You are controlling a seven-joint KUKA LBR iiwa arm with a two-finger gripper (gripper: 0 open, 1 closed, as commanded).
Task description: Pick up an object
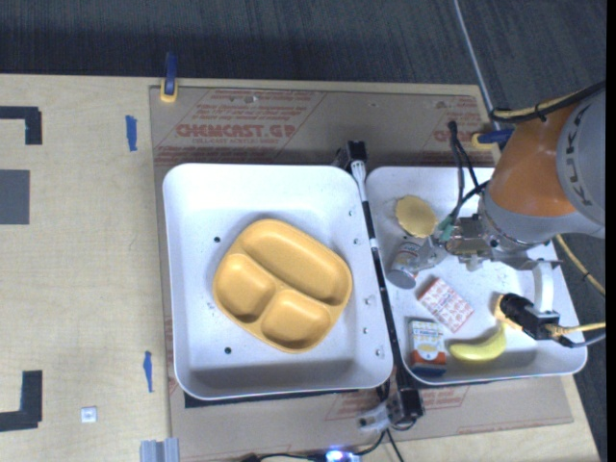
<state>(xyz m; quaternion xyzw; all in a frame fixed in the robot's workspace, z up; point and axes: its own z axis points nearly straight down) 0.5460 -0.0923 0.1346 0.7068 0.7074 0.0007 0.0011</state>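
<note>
The right bin [568, 359] holds several small things. A round pale-yellow disc [416, 216] lies near its back left. A red-and-white patterned packet [446, 304] lies in the middle, and a banana [478, 346] rests by the front wall. Beside the banana stands a small printed carton [426, 341]. My gripper [416, 256] reaches in from the right and sits low at the bin's left side, just in front of the disc and behind the packet. Grey metal at its tip hides what is under it.
The left bin [183, 258] holds a large yellow divided plate [281, 283]. A black bar [371, 229] runs between the two bins. The grey and orange arm [539, 186] covers the right bin's back right corner.
</note>
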